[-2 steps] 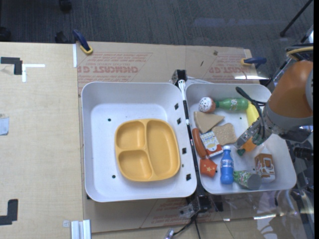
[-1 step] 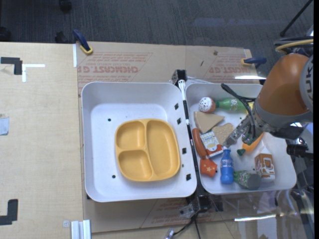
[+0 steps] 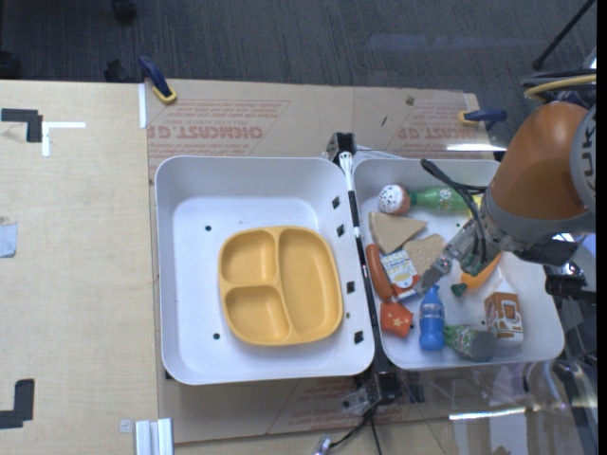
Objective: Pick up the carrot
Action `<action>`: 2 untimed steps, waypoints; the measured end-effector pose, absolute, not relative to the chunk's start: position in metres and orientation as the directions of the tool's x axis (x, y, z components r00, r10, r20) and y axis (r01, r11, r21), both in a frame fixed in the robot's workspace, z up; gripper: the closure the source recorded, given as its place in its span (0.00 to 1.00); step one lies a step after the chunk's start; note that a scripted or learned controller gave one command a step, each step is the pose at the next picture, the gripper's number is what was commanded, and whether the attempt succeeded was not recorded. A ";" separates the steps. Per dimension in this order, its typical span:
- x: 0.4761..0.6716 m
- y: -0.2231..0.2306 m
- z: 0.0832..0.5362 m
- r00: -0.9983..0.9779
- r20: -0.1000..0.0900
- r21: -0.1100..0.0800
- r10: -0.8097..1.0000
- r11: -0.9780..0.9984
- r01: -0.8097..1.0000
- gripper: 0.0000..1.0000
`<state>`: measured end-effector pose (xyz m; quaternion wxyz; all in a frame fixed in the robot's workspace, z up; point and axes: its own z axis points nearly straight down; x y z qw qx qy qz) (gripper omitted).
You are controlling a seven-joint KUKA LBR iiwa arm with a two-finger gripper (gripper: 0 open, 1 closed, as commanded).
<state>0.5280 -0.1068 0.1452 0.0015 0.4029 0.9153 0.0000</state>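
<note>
While I watch from my desk, the left bin (image 3: 171,254) fills the middle of the view, and the yellow divided plate (image 3: 281,284) lies at its centre. At three o'clock from it, touching along the shared wall, sits the right bin (image 3: 531,349), crowded with toys. The arm (image 3: 541,173) reaches in over that bin's three o'clock side, its orange band above the wrist.

The gripper (image 3: 455,259) hangs low near the bin's centre, and I cannot tell whether it grips anything. The carrot (image 3: 479,275) lies just at its four o'clock, partly hidden under the wrist. At nine o'clock from the gripper lie two bread slices (image 3: 408,240). A blue bottle (image 3: 432,318) stands at seven o'clock, a small brown carton (image 3: 503,316) at five o'clock, and a tomato (image 3: 396,320) lies at the bottle's nine o'clock.
</note>
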 end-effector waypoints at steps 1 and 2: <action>0.515 -0.166 0.092 -0.696 -0.002 0.001 0.718 0.696 0.718 0.00; 0.518 -0.166 0.102 -0.698 -0.006 0.003 0.716 0.698 0.716 1.00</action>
